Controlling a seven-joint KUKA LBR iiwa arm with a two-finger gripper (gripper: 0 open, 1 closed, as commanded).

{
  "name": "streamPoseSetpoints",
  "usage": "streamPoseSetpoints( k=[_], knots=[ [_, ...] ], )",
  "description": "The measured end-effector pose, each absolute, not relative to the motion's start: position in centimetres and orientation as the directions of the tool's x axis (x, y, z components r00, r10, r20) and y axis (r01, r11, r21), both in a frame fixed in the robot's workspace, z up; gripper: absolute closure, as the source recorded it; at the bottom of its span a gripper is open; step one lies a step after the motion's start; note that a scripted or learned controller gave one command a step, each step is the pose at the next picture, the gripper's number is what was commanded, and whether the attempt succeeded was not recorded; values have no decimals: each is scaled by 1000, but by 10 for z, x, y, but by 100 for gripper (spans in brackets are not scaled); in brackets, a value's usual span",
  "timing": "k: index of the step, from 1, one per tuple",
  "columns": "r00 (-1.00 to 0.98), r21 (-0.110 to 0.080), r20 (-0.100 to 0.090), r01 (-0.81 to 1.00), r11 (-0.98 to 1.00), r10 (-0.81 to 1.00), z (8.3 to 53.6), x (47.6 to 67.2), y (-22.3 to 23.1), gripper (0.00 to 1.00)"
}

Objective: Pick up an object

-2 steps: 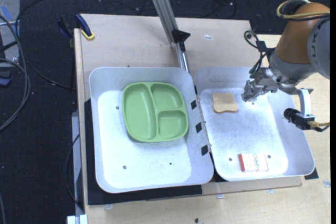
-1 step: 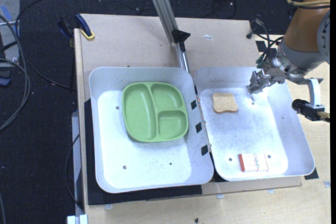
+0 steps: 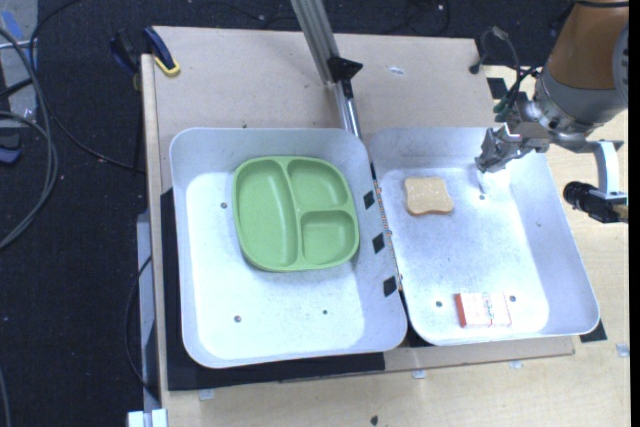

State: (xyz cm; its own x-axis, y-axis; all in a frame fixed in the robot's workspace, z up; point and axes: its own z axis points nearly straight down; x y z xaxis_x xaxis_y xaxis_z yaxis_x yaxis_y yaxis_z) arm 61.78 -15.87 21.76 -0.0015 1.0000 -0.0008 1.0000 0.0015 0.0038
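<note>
Gripper (image 3: pixel 494 155) at upper right of right bin (image 3: pixel 560 255), can't tell its state. Toast (image 3: pixel 428 197) just left of it; box (image 3: pixel 483 309) lower; green tray (image 3: pixel 296 213) in left bin (image 3: pixel 200 245).

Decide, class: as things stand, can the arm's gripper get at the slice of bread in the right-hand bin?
Probably yes. The gripper hangs over the right bin, and the slice of bread lies flat close beside it with bare bin floor between them. The small red-and-white box sits well away, near the front edge.
</note>
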Motion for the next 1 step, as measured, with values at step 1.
streamPoseSetpoints(
  k=[1],
  knots=[
    [-7, 0, 2, 1000, 7, 1000, 211, 623, -106, 100]
  ],
)
